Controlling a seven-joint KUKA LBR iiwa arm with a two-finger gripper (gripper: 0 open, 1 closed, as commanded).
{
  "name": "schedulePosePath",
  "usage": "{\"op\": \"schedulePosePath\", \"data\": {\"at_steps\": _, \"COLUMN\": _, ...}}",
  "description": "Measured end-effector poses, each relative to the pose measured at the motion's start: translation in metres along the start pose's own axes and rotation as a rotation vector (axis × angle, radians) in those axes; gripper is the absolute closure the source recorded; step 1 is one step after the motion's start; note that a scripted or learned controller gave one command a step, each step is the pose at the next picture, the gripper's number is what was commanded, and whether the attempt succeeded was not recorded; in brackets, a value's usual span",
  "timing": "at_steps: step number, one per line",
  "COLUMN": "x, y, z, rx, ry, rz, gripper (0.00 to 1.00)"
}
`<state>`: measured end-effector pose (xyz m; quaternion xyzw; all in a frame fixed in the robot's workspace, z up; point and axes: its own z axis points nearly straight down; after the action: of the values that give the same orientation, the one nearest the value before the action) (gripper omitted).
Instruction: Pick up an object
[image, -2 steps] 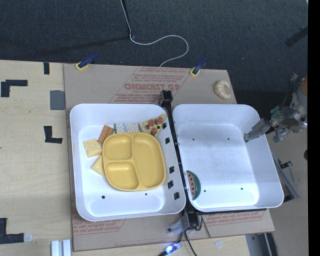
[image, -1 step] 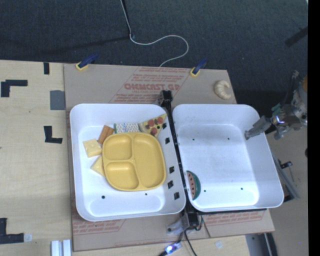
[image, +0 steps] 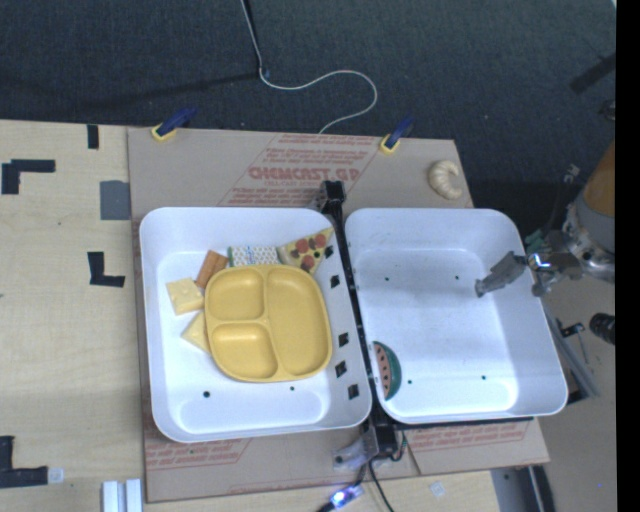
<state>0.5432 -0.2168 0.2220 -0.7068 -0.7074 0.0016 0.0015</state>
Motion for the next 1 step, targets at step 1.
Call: {"op": "schedulePosePath", "data": {"at_steps": 1, "x": 0.0107, "y": -0.0004, "z": 0.0596, "rx": 0.003, "ry": 0.002, "rz": -0.001, "gripper": 0.00}}
